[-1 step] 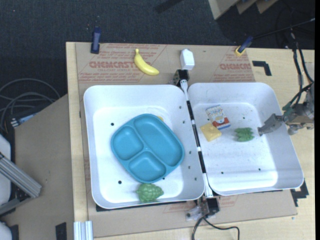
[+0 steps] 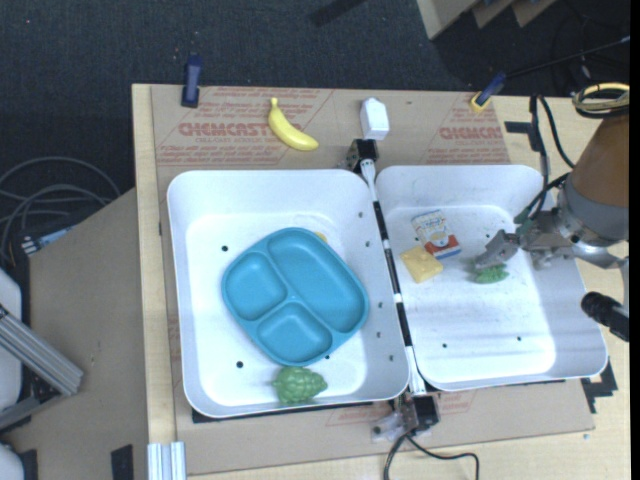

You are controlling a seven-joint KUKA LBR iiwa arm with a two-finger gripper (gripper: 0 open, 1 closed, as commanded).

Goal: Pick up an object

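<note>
The gripper (image 2: 497, 253) reaches in from 3 o'clock, low in the right bin (image 2: 520, 363); whether it is apart or together cannot be told. A small green piece (image 2: 489, 275) lies just under its tip, long axis roughly 9 to 3 o'clock. Near it at 9 o'clock lie a yellow block (image 2: 421, 264) and a small carton (image 2: 434, 232), the carton's long axis running roughly 12 to 6.

The left bin (image 2: 200, 208) holds a blue tray (image 2: 292, 293), long axis from 10 to 4 o'clock, and a green lump (image 2: 299, 384) at its 6 o'clock. A banana (image 2: 289, 128) lies on the surface (image 2: 230, 128) at 12 o'clock.
</note>
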